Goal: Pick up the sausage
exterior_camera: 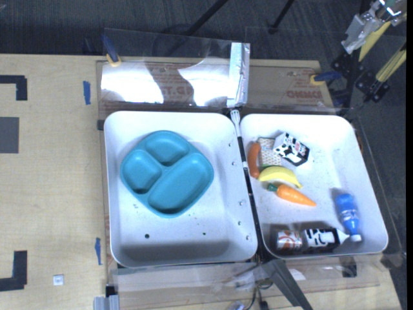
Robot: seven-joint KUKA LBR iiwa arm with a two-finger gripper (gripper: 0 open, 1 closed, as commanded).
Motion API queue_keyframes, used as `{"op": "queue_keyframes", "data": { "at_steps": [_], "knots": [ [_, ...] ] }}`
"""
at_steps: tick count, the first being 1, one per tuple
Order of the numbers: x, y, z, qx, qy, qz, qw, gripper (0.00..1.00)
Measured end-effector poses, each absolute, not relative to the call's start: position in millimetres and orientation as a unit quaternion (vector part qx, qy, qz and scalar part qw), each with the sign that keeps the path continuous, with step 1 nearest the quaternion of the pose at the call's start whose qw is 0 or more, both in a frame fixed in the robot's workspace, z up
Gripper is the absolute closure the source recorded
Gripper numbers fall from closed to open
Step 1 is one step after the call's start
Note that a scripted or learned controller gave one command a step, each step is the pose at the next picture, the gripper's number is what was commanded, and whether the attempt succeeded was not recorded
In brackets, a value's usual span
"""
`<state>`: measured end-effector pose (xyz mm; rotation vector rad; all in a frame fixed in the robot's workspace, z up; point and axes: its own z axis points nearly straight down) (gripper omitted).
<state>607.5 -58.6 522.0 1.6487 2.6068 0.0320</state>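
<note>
1. The sausage lies in the right bin, close along that bin's left wall and in its upper half, lengthwise towards the far rim.
2. The gripper is up in the top right corner, outside both bins and well apart from the sausage. Whether it is open or closed cannot be told, and nothing is seen held in it.
3. Just beside the sausage, on its right, lies a banana, which touches or nearly touches the sausage's lower end.
4. A black-and-white carton sits above the banana, near the sausage's upper end.
5. A carrot lies just below the banana, tip pointing right.
6. A blue bottle lies near the right wall, and a dark bottle lies on its side along the near wall.
7. The right bin thus holds six things: one sausage, one banana, one carton, one carrot, two bottles.
8. The left bin holds one blue plate with three compartments.
9. The two bins stand side by side, touching, on the tabletop.
</note>
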Motion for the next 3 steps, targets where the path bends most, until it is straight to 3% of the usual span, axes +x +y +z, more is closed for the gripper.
{"op": "queue_keyframes", "data": {
  "at_steps": [3],
  "knots": [
    [610.7, -56.3, 556.5, 0.531, 0.846, 0.0141, 0.040, 1.00]
  ]
}}
